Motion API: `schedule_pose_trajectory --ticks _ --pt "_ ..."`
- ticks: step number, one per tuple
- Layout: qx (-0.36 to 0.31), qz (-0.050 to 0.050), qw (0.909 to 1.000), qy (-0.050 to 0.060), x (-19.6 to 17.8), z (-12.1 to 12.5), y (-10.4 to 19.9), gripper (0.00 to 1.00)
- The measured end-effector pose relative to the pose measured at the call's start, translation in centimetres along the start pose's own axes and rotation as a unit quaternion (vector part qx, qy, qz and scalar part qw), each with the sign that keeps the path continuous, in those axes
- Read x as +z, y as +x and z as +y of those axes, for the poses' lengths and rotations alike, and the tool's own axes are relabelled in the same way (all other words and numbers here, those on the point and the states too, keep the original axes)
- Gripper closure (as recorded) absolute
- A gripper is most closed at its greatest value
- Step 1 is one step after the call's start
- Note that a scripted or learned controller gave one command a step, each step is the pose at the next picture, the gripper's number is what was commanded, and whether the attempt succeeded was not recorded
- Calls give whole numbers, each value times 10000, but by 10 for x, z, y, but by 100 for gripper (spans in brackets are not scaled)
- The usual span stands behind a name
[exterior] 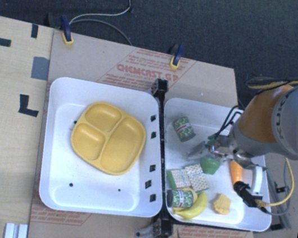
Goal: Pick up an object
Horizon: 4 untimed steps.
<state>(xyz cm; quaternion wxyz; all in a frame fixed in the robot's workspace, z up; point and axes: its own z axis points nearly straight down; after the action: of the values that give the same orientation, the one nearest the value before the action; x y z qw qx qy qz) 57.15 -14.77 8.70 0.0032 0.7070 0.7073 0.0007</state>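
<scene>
Two shallow white bins sit side by side on the bench (0, 118), on a sheet of cardboard (146, 69) held by clamps at its far edge. The left bin (49, 183) holds a yellow divided plate (108, 137), lying flat a little above its middle.

The right bin (218, 112) holds the small things. A green-labelled can (183, 128) lies tilted near its upper left. A checkered packet (191, 178) lies near the middle, with a second can (181, 198) on its side just below it, touching a banana (195, 207) that curves along the near wall. A pale yellow lump (222, 203) rests to the right of the banana, and an orange piece (235, 172) lies above the lump, near the right wall.

The arm (275, 118) reaches in from the right, and its end effector (211, 155) hangs over the middle of the right bin, right at a green round object (209, 165). Whether the end effector is open or closed, or grips the green object, cannot be told from here.
</scene>
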Motion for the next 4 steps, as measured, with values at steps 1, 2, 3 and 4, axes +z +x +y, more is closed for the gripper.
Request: schedule_pose_trajectory --ticks 1,2,3,4 --pt "-2 -2 10000 -10 -10 1 0 100" --pt "-3 -1 10000 -6 -10 1 0 0" --pt "-21 20 9997 245 -35 76 34 0" --pt "-4 10 10000 32 2 97 54 0"
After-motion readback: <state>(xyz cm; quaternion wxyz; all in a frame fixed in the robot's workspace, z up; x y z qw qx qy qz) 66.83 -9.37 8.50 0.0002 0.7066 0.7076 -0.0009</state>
